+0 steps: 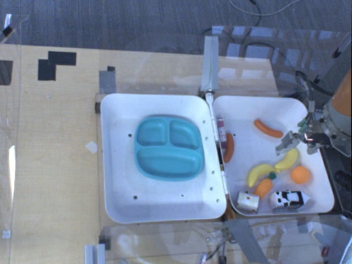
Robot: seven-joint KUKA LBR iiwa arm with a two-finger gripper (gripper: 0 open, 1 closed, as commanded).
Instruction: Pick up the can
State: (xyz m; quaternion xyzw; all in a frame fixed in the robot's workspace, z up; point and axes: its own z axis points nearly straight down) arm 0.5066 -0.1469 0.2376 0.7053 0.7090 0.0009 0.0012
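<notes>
can (248, 201) lies untouched at right bin's (242, 147) near corner; pincer (294, 141) hovers well apart, spread and empty. pickup not begun.

One fixed camera looks down on my bench (55, 147) from above at a slant, far enough back to take in both white bins: the left bin (118, 202) and the right bin (275, 106), with grey floor (110, 15) beyond the far edge. My arm (341, 100) enters from the right.
</notes>
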